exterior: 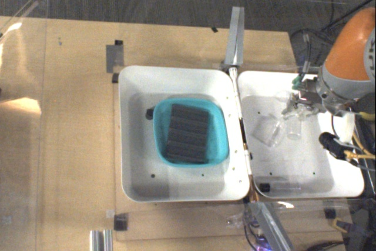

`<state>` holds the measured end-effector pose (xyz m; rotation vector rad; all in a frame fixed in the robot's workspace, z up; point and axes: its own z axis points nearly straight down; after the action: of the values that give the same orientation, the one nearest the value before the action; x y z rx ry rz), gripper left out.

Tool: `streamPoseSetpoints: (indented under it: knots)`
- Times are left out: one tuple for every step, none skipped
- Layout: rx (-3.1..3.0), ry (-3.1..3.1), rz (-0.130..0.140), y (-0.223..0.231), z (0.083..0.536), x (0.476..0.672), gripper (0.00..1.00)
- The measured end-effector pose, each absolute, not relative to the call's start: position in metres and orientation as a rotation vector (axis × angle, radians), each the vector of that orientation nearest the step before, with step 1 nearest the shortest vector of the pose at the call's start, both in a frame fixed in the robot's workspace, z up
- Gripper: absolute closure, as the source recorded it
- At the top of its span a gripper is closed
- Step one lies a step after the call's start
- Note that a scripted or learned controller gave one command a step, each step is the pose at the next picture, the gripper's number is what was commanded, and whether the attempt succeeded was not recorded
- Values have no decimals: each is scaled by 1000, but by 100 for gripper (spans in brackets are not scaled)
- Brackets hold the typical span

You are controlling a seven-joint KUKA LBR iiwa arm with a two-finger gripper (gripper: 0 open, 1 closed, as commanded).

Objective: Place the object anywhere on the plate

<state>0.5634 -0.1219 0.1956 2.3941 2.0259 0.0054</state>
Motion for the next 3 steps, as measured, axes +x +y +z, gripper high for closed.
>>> streamPoseSetpoints:
  knots:
    - [2394,2025,6,-122,196,563,0]
    - [2464,1935,8,-174,279,544,0]
    - [2555,1806,14,-167,435,489,0]
